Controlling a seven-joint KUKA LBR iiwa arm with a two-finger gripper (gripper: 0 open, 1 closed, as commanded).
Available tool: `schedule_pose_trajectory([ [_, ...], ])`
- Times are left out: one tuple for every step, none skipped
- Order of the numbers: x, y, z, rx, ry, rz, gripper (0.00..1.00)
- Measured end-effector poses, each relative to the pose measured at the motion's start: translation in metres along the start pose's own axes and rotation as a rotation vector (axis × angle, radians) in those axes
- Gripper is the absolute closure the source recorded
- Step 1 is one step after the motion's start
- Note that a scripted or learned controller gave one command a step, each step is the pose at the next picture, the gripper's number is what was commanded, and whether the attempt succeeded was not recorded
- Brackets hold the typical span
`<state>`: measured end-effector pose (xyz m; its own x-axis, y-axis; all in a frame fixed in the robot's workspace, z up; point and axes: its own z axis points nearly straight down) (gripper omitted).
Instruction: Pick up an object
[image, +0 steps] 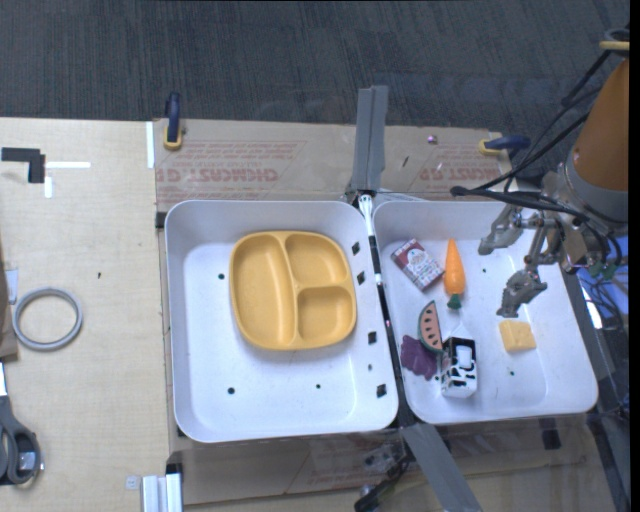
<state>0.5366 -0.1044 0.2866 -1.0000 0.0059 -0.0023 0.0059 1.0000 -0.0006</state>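
The right bin (560, 395) holds several small items: a red and white box (417, 264), an orange carrot (454, 268), a watermelon slice (430, 325), a purple piece (417, 356), a black and white patterned item (459, 367) and a yellow cheese block (517, 336). My gripper (498, 278) hangs over the right part of this bin, just above the cheese block and to the right of the carrot. Its two grey fingers (520, 290) are spread open with nothing between them.
The left bin (200, 400) carries a yellow divided plate (293, 289). On the wooden bench to the left lie a grey tape ring (44, 318) and scissors (18, 452). Cables hang beside the arm at the right edge.
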Motion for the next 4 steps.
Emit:
schedule_pose_trajectory([
  [-0.045, -0.003, 0.090, 0.000, 0.001, 0.218, 0.00],
  [-0.062, -0.006, 0.158, 0.000, 0.001, 0.229, 0.00],
  [-0.103, -0.037, 0.190, 0.000, -0.008, 0.860, 0.00],
  [-0.091, -0.028, 0.157, 0.001, -0.001, 0.690, 0.00],
])
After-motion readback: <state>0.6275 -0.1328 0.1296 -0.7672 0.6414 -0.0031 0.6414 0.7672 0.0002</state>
